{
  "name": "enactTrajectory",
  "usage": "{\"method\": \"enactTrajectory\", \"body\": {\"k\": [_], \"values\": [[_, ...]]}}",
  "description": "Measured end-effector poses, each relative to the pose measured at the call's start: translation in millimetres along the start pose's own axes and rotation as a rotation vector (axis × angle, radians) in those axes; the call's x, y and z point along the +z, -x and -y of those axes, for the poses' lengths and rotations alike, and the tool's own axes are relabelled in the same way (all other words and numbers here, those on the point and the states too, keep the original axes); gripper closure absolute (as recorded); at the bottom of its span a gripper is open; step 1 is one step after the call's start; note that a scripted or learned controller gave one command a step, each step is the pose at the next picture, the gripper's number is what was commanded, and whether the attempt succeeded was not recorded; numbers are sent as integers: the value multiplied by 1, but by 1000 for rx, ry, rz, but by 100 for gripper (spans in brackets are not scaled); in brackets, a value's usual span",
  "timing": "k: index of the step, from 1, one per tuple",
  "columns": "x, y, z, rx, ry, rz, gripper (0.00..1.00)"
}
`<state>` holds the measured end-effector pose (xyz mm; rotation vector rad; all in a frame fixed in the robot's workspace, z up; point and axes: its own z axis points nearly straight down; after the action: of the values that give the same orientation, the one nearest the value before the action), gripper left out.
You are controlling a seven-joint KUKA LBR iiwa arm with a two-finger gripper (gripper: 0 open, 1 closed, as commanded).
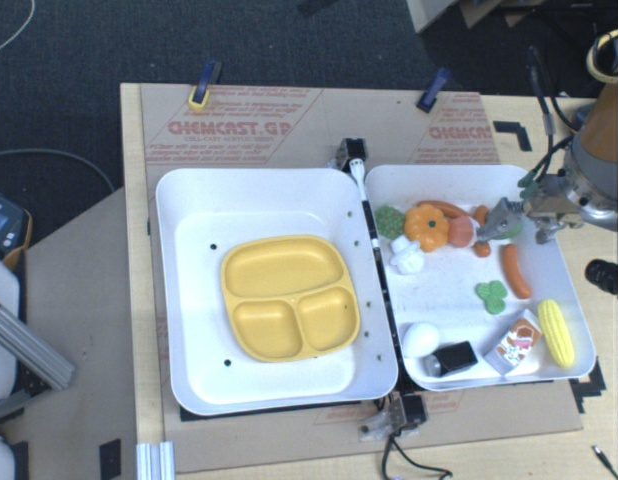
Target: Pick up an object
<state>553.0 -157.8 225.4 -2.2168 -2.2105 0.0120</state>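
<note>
The gripper [501, 220] hangs low over the right bin [444, 283], its grey fingers slightly parted with nothing seen between them. Just left of the tips lies a small pinkish-red piece [461, 232], touching an orange pumpkin [427, 226]. An orange sausage [516, 271] lies just below the fingers, apart from them.

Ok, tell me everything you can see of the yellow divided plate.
The yellow divided plate is a rounded rectangle of what looks like matte plastic, with a raised rim and three compartments: one long one along the far side and two smaller ones along the near side. It lies flat and right side up, turned slightly askew, near the middle of the left bin. The compartments look bare. It rests on the bin floor, apart from the walls, and no other object touches it.
</note>
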Motion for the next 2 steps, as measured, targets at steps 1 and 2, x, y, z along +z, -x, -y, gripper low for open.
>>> {"method": "enactTrajectory", "body": {"k": [1, 2], "values": [[-8, 0, -3, -3, 14, 3, 0], [55, -5, -6, -3, 7, 0, 0]]}}
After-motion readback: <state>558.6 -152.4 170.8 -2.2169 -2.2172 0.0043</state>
